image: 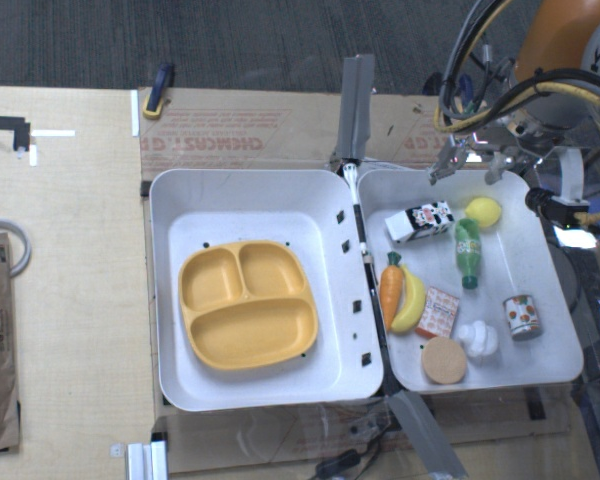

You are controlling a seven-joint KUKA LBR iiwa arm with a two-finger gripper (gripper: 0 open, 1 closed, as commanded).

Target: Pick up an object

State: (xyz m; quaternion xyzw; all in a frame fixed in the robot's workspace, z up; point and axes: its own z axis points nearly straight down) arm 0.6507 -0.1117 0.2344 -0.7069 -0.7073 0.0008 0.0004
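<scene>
Gripper [470, 160] is hovering with fingers apart, seemingly empty, over the right bin's [555, 368] far edge. You're risking a miss: lemon [483, 211], green bottle [467, 251] and cow-patterned toy [420, 221] are crowding together just nearer.

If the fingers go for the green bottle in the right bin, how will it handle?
The green bottle lies on its side, so it may roll if nudged sideways. It looks like smooth plastic, so likely slippery. It lies near the lemon, which a push might bump.
</scene>
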